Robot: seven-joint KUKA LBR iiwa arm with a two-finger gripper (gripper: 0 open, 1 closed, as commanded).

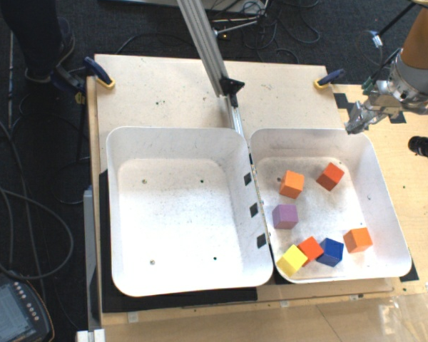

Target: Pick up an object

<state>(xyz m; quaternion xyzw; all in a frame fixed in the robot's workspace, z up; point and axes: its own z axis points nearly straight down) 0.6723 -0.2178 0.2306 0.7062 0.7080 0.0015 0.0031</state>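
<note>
Blocks lie scattered in the right-hand bin (385, 191): an orange cube (292, 184) near its middle top, a red-orange cube (331, 176) just to the right of it, a purple cube (284, 216) below the first, and along the near side a yellow cube (292, 260) touching a small orange block (311, 248), which touches a blue cube (331, 251), with another orange cube (357, 239) a little apart to the right; the left-hand bin (128, 148) sits beside it, their rims meeting along the middle; the gripper (357, 123) hangs off the far right corner of the right bin, outside its rim and well apart from every block, with nothing in it; whether it is parted or closed I cannot tell, it being small and dark against the bench (200, 84).
</note>
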